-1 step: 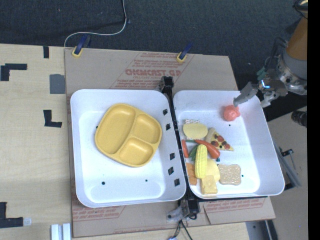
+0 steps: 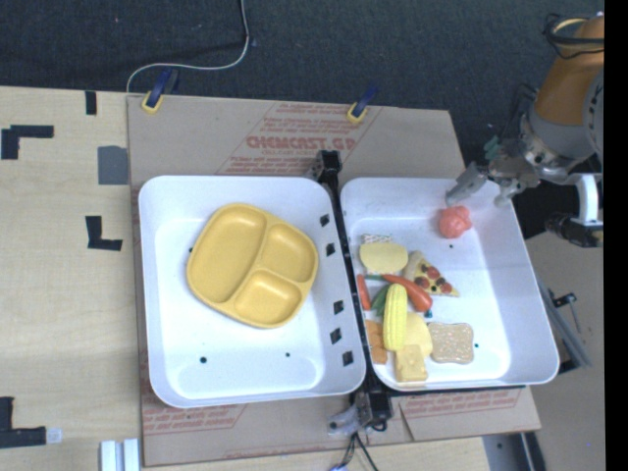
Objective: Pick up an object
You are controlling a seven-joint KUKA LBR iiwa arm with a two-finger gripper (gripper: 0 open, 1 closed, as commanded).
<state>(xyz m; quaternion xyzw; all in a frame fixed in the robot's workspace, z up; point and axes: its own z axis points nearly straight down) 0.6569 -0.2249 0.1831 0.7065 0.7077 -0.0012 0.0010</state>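
Observation:
My gripper (image 2: 484, 188) hangs over the far right corner of the right bin (image 2: 520, 263), open, with nothing between its fingers. Just below it a pink-red round item (image 2: 453, 222) lies on the bin floor, apart from the fingers. A pile of toy food fills the bin's left side: a pale yellow bun (image 2: 383, 256), a pizza slice (image 2: 433, 279), a red pepper (image 2: 408, 291), a corn cob (image 2: 394, 315), a slice of toast (image 2: 451, 342) and a yellow wedge (image 2: 411, 362).
The left bin (image 2: 167, 302) holds a yellow divided plate (image 2: 253, 263). A black divider (image 2: 339, 263) with clips runs between the bins. Both bins rest on cardboard (image 2: 275, 135) on the wooden bench. A cable (image 2: 226, 62) crosses the dark floor behind.

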